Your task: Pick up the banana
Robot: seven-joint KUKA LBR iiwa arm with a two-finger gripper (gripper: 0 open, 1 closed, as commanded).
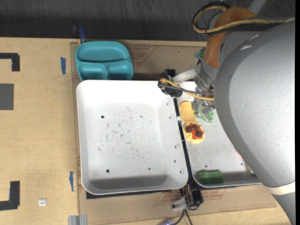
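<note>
Two white bins [126,135], one teal tray [104,60], one pizza slice [194,132], one green item [209,176].

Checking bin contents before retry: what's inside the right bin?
In the right bin: a tan-yellow piece, maybe the banana, a pizza slice toy and a green item near the front wall. The arm covers the bin's right part, so anything there is hidden.

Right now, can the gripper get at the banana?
Probably yes: the yellowish banana lies uncovered in the right bin, close beside the gripper, though tight against the bin's left wall.
</note>
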